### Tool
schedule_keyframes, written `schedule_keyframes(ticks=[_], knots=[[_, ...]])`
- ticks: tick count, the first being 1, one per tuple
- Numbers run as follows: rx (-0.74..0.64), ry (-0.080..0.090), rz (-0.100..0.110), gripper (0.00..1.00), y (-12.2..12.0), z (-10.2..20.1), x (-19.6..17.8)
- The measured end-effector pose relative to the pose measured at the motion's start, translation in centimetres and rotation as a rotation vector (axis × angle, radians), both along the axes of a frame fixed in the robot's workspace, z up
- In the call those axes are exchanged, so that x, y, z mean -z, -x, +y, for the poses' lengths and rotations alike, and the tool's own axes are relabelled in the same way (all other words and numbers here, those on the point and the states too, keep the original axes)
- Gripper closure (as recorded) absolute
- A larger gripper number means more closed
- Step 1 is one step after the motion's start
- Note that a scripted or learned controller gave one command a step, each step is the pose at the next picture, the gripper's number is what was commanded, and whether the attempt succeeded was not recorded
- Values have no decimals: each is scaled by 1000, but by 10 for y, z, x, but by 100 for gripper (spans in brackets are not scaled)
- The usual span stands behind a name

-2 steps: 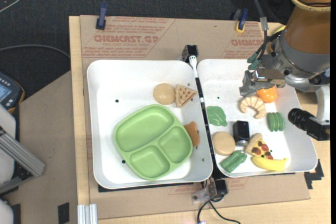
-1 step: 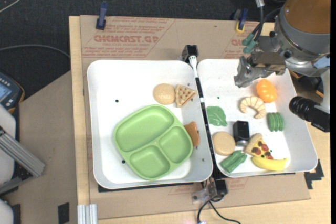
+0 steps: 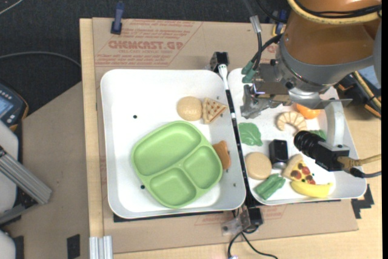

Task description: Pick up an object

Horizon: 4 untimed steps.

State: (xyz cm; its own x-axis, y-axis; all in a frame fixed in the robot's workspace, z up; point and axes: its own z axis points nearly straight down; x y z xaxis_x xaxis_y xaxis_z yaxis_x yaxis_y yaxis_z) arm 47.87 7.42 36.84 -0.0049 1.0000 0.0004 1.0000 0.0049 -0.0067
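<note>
Pick-up task at its opening stage: no object is lifted and every item lies in a bin, so approach, grasp and lift all appear to remain. Positions are given relative to the green divided plate, which sits in the left bin on the bench. Nearest the camera, well to the plate's right in the right bin, lie a toy banana, a green pod and a pizza slice. Slightly farther, right of the plate, are a round tan biscuit and a small black block; a brown piece touches the plate's right edge. Farther again, to its right, lie a green leaf piece, a croissant and an orange. Just beyond the plate rest a round bun and a waffle wedge. Farthest, up and to the right of the plate, the end effector hangs over the right bin's far left corner, just beyond the leaf piece, the likeliest target; how far open it is cannot be told, and nothing is seen held in it.
</note>
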Motion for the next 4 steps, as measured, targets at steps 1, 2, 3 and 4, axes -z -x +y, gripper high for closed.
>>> schedule_keyframes(ticks=[1,2,3,4], knots=[[3,1,-9,100,-1,-2,-13],[3,1,-11,100,-2,-2,-24],[2,1,-13,100,-2,-2,-34],[-5,-4,-15,100,-1,78,-93]])
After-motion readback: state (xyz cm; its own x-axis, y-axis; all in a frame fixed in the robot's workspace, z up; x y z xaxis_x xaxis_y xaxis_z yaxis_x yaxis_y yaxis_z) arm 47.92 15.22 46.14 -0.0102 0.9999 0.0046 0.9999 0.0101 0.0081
